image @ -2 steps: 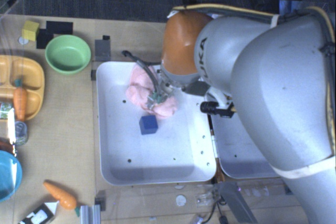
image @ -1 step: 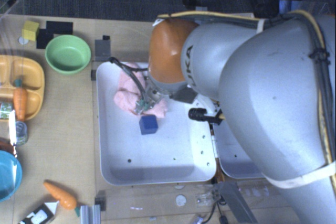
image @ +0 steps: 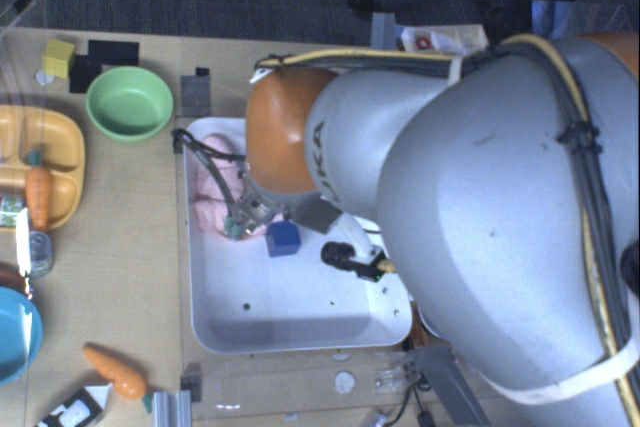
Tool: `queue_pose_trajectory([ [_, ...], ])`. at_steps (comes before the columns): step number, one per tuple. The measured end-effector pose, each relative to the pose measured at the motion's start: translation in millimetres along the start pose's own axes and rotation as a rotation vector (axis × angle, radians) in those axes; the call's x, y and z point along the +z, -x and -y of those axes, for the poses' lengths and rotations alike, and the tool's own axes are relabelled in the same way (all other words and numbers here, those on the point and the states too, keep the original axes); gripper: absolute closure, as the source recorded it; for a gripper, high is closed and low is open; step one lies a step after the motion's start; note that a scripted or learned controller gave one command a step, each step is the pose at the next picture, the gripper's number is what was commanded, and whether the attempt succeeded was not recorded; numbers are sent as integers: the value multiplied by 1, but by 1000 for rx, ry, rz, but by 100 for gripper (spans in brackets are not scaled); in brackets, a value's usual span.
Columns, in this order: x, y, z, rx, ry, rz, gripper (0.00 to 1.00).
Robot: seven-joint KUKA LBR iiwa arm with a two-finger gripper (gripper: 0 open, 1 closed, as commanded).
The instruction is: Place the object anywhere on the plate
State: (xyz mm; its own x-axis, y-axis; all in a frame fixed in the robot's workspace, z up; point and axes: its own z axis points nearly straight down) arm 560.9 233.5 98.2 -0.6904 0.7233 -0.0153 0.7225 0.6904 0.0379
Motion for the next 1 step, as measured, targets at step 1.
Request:
queue_pose_trajectory([
  [1, -164, -33, 61, 265, -32, -8, 100],
])
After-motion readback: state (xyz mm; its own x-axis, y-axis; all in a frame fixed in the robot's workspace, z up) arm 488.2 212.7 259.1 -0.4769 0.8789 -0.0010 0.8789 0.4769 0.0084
